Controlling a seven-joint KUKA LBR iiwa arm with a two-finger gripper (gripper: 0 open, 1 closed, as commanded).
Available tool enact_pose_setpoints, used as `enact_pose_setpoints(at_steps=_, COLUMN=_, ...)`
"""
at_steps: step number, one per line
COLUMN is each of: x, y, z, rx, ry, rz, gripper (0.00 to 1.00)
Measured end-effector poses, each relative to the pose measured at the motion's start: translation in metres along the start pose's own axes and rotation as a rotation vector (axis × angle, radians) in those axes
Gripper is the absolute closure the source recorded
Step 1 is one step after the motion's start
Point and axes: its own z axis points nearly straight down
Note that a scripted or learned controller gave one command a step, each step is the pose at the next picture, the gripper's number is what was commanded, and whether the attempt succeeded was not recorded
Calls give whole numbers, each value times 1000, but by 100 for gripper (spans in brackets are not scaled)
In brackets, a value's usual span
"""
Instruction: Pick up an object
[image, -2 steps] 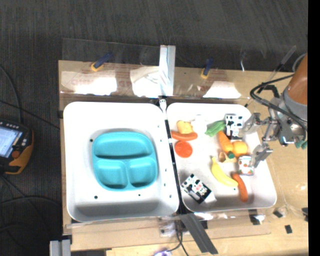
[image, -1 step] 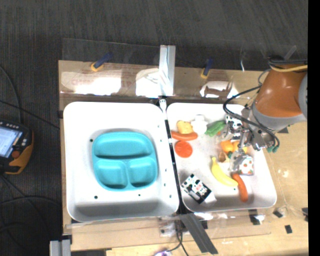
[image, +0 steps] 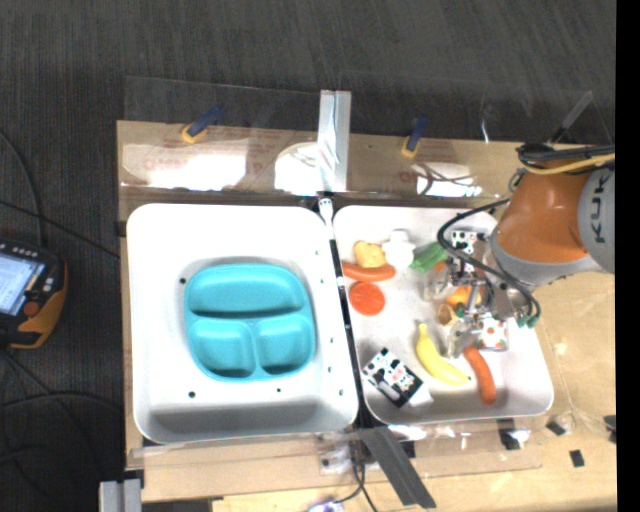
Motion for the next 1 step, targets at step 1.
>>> enact_pose_setpoints(at_steps=1, x=-2, y=-10, z=0, rx=0, ry=0, rz=-74, gripper=0)
